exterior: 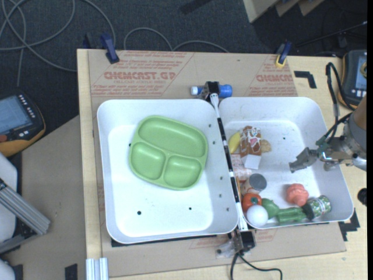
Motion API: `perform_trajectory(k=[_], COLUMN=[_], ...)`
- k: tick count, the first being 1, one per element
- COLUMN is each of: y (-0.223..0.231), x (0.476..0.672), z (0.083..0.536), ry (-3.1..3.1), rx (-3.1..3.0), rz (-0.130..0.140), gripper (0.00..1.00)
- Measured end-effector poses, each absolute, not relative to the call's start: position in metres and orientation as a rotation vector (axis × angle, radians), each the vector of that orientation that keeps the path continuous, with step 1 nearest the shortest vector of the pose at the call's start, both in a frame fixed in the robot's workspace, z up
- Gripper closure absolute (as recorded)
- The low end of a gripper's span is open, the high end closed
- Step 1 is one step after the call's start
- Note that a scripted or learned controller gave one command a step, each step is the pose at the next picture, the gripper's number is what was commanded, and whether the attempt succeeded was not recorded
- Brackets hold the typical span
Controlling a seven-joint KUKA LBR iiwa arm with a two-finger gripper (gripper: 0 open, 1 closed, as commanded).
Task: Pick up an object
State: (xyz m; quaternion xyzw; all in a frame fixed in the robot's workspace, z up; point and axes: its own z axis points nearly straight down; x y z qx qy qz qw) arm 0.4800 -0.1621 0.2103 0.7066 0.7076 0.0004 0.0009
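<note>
The right bin holds several small objects. Near its left wall lie a yellow banana-like piece, a brown snack packet, a white card and a grey disc. Along the front lie a red tomato, a white ball, a green bottle, an orange-red lump and a shiny capped item. My gripper hangs over the bin's right half, above and behind the orange-red lump. It is open, with nothing between its fingers.
The left bin holds a green divided plate. A blue-and-black clamp sits at the back where the bins meet. Blue clips pin the cardboard sheet. Cables and a pendant lie on the floor to the left.
</note>
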Motion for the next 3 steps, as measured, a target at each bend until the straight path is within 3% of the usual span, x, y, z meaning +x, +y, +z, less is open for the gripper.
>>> perform_trajectory(k=[1,2,3], y=[-0.170,-0.211,-0.168], x=[0.479,0.479,0.480], z=[0.084,0.085,0.220], ry=[2.221,2.218,2.221], rx=[2.221,2.221,2.219], rz=[0.000,0.000,0.001], gripper=[0.00,0.00,0.00])
